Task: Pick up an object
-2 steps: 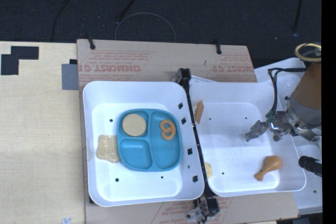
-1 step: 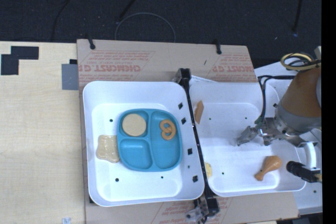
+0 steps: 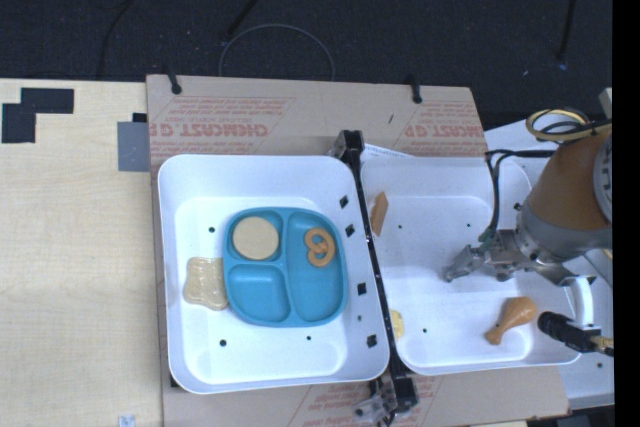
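Pincer low in right bin, grip state we cannot tell; we judge drumstick nearest target, best approached squarely from above.

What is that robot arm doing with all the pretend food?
The robot arm's gripper is down in the right bin, trying to pick something up. It isn't holding anything yet. A toy chicken drumstick lies close by in the same bin, and a small brown piece leans near the divider. In the left bin sits a blue tray holding a round cookie and a pretzel, with a pale cracker beside it.
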